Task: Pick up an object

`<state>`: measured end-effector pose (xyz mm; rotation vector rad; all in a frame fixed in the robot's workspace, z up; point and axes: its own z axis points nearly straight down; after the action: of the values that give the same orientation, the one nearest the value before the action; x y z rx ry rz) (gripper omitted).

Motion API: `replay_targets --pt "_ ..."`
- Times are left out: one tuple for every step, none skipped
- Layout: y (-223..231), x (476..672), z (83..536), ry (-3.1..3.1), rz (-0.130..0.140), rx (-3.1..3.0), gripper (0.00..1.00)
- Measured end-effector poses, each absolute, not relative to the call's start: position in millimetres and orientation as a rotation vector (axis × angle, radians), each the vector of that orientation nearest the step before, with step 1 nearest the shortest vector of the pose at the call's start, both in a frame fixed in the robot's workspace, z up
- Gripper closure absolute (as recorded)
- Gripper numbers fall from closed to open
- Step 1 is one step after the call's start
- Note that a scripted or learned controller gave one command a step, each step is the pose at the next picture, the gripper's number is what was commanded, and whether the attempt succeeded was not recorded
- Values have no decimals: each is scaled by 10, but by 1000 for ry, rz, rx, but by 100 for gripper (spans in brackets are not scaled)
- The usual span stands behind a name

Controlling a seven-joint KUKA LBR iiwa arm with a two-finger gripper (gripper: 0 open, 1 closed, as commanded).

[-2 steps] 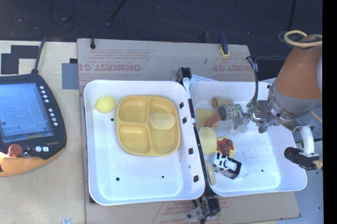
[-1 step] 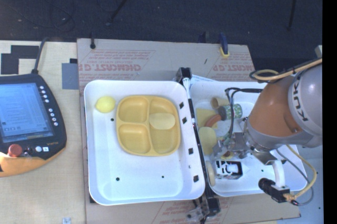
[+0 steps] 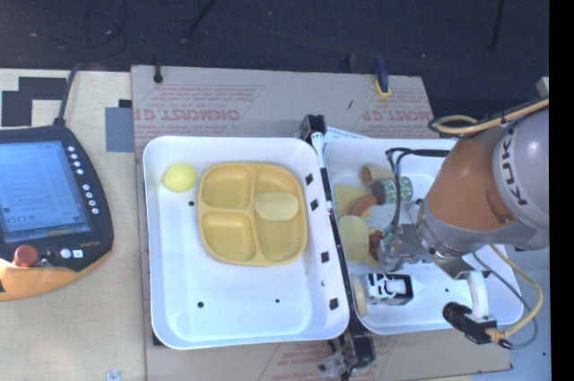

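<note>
Nearest us, the gripper (image 3: 391, 255) hangs low over the right bin (image 3: 421, 321), at its left side; we cannot tell its state. Just beside it lie a yellow lid (image 3: 352, 236), a red piece (image 3: 362, 204) and a green can (image 3: 395, 189), farther back. We see a yellow tray (image 3: 235, 231) in the left bin (image 3: 233, 307), a pale disc (image 3: 276, 206) in its far-right compartment, and a yellow ball (image 3: 178, 177) at the tray's far left. A pendant (image 3: 49, 200) rests on the desk (image 3: 117, 316), left.

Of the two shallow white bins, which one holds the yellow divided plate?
The left shallow white bin holds the yellow four-compartment plastic plate. The right shallow white bin, where the gripper works, holds smaller mixed items.
</note>
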<state>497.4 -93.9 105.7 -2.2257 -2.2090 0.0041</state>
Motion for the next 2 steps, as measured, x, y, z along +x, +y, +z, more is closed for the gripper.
replay_targets --pt "-940 4972 1052 -2209 5 -2225 0" --pt "-862 5497 891 -2223 -1 -2218 0"
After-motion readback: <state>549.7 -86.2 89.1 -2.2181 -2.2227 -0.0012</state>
